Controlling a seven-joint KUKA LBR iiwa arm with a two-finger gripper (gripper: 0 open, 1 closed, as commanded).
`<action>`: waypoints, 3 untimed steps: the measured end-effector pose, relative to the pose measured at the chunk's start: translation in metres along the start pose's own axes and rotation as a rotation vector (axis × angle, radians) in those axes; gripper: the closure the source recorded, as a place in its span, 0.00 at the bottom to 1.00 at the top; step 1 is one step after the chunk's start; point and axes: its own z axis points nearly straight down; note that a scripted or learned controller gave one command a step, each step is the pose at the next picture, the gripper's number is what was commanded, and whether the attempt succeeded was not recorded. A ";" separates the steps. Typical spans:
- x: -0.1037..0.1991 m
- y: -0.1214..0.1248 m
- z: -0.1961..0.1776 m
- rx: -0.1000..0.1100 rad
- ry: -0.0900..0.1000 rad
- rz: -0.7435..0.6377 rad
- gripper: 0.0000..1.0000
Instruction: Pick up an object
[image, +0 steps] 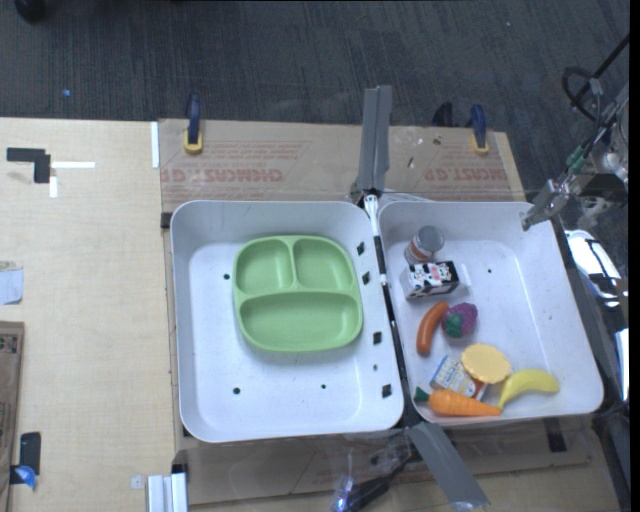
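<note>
Gripper (540, 212) hangs at the right bin's (535, 330) far right corner; finger state can't be made out. Toy food lies below-left of it: sausage (430, 327), banana (529, 384), carrot (463, 404).

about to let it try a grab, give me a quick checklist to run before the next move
1. Targets present in the right bin: ok; sausage, carrot, banana and more lie there.
2. Gripper placed over a target: not ok, it sits at the bin's far right corner.
3. Finger state: cannot tell.
4. Items apart enough to grasp: not ok; carrot, banana and yellow disc are crowded.
5. Green plate out of the way: ok, in the left bin.
</note>
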 end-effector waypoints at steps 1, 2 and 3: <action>-0.008 0.020 0.165 -0.002 0.000 -0.334 0.00; -0.009 0.021 0.159 -0.001 0.001 -0.332 1.00; -0.009 0.021 0.159 -0.001 0.001 -0.331 0.00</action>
